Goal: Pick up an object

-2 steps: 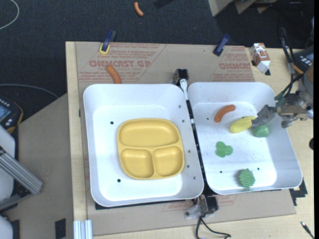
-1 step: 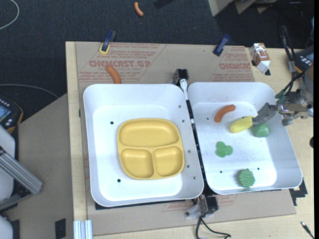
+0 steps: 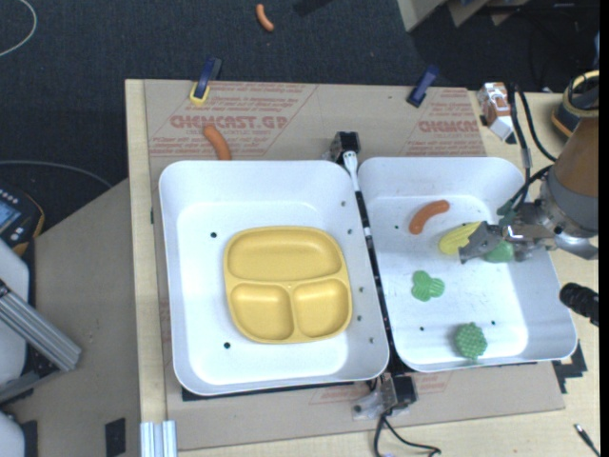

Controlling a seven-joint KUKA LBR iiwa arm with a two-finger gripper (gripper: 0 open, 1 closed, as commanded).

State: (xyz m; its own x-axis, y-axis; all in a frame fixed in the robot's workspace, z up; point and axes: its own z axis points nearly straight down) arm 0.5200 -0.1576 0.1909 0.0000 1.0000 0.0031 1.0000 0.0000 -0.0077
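Yellow banana-like toy [image 3: 459,237] lay in the right bin [image 3: 533,327], near its right side, just below an orange sausage [image 3: 429,216]. The pincer [image 3: 479,247] sat right at the toy's right end (whether its fingers were open or closed I could not tell). Two green pieces [image 3: 427,287] [image 3: 469,340] lay further down. A yellow divided tray [image 3: 286,283] sat in the left bin [image 3: 190,255].

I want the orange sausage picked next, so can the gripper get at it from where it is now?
Probably yes. The gripper sits low in the right bin by the yellow piece, and the orange sausage lies just beyond, uncovered, nothing between them.
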